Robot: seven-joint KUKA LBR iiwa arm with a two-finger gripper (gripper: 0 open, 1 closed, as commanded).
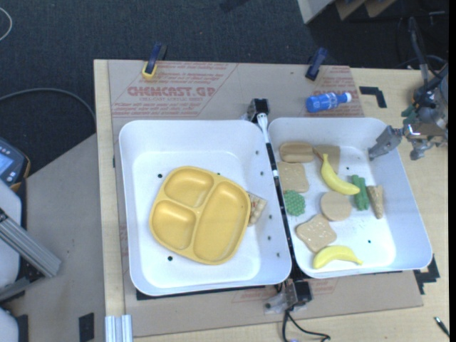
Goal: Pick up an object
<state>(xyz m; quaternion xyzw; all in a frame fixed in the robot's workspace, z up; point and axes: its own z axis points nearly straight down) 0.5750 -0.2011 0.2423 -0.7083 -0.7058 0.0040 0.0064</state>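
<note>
Bananas (pixel 336 179) and other toy food lie loose in the right bin (pixel 417 226), so we have several candidates to pick. Our gripper (pixel 390 142) hangs at that bin's far right rim, carrying nothing; its finger spacing we cannot tell. The left bin (pixel 135 144) holds a yellow divided plate (pixel 201 214) with a cracker (pixel 256 206) touching its edge.
</note>
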